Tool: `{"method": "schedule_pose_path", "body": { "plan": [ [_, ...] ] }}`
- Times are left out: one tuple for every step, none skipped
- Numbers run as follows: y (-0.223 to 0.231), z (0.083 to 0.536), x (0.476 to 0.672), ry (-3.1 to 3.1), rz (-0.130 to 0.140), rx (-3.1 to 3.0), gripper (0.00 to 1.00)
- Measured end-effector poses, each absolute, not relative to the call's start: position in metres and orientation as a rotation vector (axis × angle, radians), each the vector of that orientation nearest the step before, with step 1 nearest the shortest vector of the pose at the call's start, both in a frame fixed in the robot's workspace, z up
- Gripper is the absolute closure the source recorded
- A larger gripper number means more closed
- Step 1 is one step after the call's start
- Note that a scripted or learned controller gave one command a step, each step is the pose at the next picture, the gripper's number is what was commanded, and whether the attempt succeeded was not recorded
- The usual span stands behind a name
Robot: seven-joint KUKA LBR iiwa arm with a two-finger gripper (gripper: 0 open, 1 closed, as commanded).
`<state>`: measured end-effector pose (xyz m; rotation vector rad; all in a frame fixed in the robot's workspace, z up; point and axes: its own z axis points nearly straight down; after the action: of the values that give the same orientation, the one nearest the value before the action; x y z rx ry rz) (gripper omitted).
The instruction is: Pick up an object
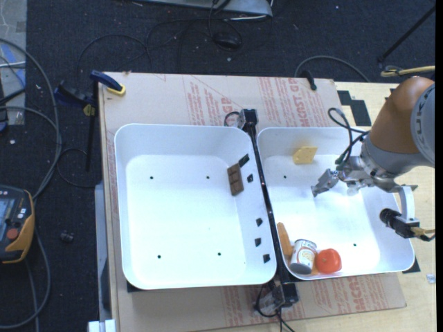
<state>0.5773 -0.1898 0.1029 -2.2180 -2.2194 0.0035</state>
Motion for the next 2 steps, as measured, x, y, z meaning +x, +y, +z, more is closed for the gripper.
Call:
{"method": "schedule_pose_path", "body": {
  "plan": [
    [-0.19,0.116,0.579,-2.223,-0.001,-2.221,1.0],
    [-0.19,0.179,0.577,-2.225,-0.004,-2.224,1.0]
  ]
}}
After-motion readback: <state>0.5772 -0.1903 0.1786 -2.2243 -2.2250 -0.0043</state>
